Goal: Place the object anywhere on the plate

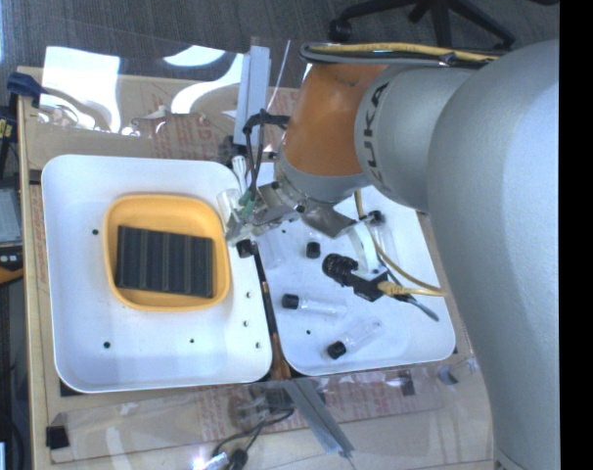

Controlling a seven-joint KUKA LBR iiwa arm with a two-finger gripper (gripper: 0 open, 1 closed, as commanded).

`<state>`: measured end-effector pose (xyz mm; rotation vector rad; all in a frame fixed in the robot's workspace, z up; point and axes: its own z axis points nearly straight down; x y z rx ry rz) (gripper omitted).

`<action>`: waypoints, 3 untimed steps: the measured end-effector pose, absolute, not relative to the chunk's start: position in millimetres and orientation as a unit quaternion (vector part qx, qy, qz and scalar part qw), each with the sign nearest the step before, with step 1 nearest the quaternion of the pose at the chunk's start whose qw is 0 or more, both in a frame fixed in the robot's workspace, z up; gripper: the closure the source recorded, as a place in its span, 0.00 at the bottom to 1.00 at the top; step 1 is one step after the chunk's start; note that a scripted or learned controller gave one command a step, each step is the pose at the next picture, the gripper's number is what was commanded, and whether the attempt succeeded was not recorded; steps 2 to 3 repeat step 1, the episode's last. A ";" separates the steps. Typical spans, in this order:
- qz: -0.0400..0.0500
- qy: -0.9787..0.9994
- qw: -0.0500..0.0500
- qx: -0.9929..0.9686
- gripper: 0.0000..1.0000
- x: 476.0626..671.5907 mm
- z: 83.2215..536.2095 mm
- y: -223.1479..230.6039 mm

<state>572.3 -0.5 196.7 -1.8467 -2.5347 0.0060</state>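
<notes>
Bright even overhead light, white glare patches on the glossy pale surface (81, 71) at upper left, shallow white plastic bins (71, 341) near washed out, faint soft shadows, slightly soft low-resolution picture

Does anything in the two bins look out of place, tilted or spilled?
Nothing looks damaged or spilled. The yellow plate lies flat in the left bin. In the right bin, several clear vials with black caps lie scattered on their sides, pointing different ways; this looks untidy, nothing more.
</notes>
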 end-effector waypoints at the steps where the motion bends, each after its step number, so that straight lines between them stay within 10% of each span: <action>1: 0.002 -0.808 0.003 -0.589 0.00 572.4 196.8 -0.8; 3: 0.002 -0.808 0.003 -0.589 0.00 572.4 196.8 -0.8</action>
